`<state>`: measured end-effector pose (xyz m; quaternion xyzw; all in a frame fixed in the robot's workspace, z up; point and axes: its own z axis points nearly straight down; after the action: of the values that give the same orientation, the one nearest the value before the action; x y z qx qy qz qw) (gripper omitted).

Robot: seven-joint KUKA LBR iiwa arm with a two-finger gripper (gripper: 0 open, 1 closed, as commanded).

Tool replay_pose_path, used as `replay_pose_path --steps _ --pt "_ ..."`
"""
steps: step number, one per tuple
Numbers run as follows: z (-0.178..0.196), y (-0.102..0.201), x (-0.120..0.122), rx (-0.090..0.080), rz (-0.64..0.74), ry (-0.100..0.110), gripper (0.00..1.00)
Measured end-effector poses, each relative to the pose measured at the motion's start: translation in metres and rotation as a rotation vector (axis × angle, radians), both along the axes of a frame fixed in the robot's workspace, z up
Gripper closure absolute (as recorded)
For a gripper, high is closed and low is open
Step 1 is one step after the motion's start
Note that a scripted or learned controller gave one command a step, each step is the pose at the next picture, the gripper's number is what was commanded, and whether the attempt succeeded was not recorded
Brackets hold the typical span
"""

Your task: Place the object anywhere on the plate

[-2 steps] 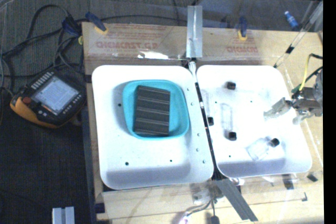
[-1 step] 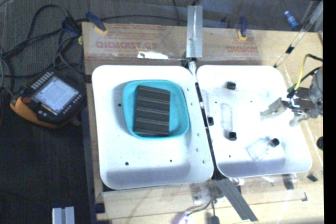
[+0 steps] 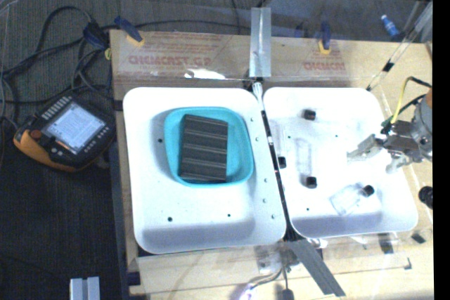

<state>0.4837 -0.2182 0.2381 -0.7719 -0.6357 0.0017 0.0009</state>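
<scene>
A dark grey ribbed block [image 3: 204,147] lies flat on the teal plate [image 3: 171,133], which sits in the left white bin [image 3: 148,214]. My gripper [image 3: 378,155] hangs over the right side of the right white bin [image 3: 330,102], far from the plate. Its fingers are spread apart and nothing is between them. One fingertip [image 3: 360,150] points left toward the middle of the bin.
Small black pieces [image 3: 308,114] [image 3: 309,181] [image 3: 366,190] and two clear plastic items [image 3: 302,154] [image 3: 344,201] lie in the right bin. A ridge [image 3: 271,151] divides the bins. A teach pendant [image 3: 70,130] rests off the bench at left.
</scene>
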Motion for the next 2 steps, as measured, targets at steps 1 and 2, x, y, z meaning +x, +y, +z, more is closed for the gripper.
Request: replay_pose_path --steps 1,2 --pt "0.0001 0.0000 0.0000 0.000 0.000 0.000 0.00" --pt "-0.0013 0.0060 0.0002 0.002 -0.024 0.000 0.00"
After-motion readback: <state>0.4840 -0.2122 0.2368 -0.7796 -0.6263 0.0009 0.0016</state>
